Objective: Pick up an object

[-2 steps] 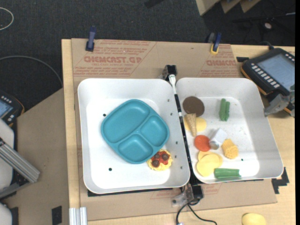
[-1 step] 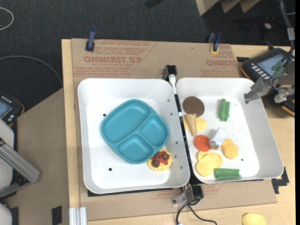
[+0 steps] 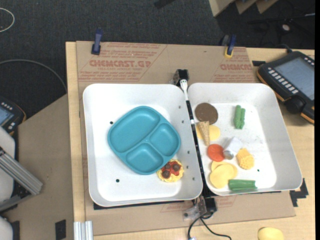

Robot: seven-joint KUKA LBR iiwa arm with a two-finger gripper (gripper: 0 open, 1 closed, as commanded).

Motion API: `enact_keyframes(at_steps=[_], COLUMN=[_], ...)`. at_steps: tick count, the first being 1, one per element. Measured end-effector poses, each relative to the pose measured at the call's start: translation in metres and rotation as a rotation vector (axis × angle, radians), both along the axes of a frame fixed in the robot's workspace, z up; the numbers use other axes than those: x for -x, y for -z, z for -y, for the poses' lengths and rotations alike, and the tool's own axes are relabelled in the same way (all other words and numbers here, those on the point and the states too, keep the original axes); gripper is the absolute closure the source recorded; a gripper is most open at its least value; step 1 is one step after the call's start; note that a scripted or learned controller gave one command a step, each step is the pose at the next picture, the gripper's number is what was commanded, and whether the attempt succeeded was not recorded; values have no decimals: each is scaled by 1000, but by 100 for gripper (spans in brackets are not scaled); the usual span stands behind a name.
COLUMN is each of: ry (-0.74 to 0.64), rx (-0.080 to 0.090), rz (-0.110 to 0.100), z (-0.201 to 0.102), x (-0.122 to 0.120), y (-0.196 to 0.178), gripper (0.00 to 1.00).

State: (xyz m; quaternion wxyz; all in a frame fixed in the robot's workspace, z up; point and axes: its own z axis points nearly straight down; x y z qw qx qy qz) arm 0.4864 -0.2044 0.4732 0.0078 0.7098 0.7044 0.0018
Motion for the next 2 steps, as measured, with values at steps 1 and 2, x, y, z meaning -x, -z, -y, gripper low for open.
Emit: enact_keyframes(at_steps=[1, 2], ry=[-8, -4], rx=[-3, -11], rz=[-6, -23], z=[-5, 21], x=[-2, 8], y=[-5, 101], gripper=[100, 100])
